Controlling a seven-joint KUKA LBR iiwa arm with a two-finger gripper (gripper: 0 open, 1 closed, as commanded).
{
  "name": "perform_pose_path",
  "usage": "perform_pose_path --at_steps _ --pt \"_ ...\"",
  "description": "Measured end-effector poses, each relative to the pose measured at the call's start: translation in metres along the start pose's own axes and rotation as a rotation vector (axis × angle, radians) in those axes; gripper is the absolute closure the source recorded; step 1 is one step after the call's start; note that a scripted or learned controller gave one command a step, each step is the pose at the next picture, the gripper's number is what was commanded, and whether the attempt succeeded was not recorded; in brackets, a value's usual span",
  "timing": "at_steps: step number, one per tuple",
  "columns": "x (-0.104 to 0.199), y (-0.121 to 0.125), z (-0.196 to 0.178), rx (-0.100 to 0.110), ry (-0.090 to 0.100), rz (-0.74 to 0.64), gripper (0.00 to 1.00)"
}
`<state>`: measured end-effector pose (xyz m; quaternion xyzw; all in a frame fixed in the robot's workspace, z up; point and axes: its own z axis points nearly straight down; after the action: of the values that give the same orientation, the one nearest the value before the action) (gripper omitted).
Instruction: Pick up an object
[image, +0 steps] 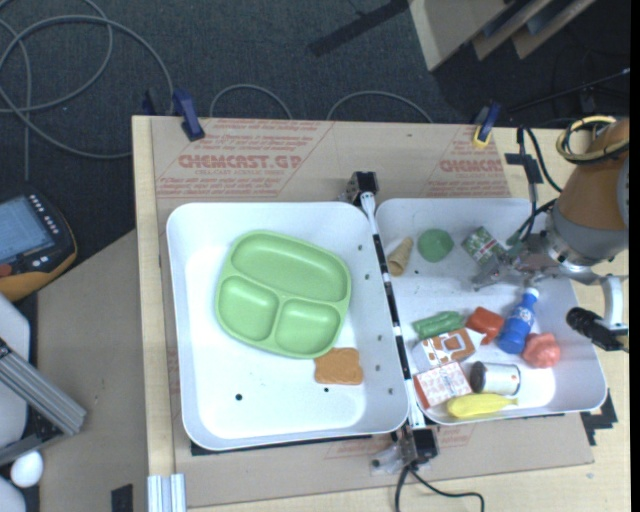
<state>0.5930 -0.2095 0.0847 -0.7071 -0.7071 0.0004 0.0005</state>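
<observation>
Sitting on a dark carpeted floor strewn with cables: a desk (300, 155) topped with printed brown cardboard, bearing two shallow white bins side by side. Lying in the left bin (200, 400): a green divided plate (283, 293), and just beside its lower right edge, an orange piece of toast (339, 367). Crowding the right bin (580, 395): a tan cone (399, 254) near the dividing wall, a green ball (435, 244), a small green-and-white packet (482, 243), a green pepper (438, 323), an orange block (486, 321), a blue bottle (517, 324) with a white cap, a pink lump (542, 350), a red-and-white carton (443, 367), a white can (497, 379), and a yellow banana (478, 405) along the near wall. Reaching in from the right over the far part of the right bin: the grey arm with its orange band (592, 195). Hanging low above the bin floor, between the packet and the blue bottle: the end effector (497, 272), its thin fingers appearing slightly spread, gripping nothing visible. Lying near it but apart: the packet and the orange block.
</observation>
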Motion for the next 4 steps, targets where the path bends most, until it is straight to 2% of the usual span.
perform_pose_path --at_steps 1,2,3,4 --pt "0.041 0.042 -0.024 -0.005 0.0 -0.002 0.0" --pt "-0.007 0.074 -0.002 0.01 0.017 -0.004 0.0" --pt "-0.011 0.075 -0.012 -0.002 0.002 -0.004 1.0" --pt "0.076 0.074 -0.042 -0.001 0.001 -0.002 1.0"
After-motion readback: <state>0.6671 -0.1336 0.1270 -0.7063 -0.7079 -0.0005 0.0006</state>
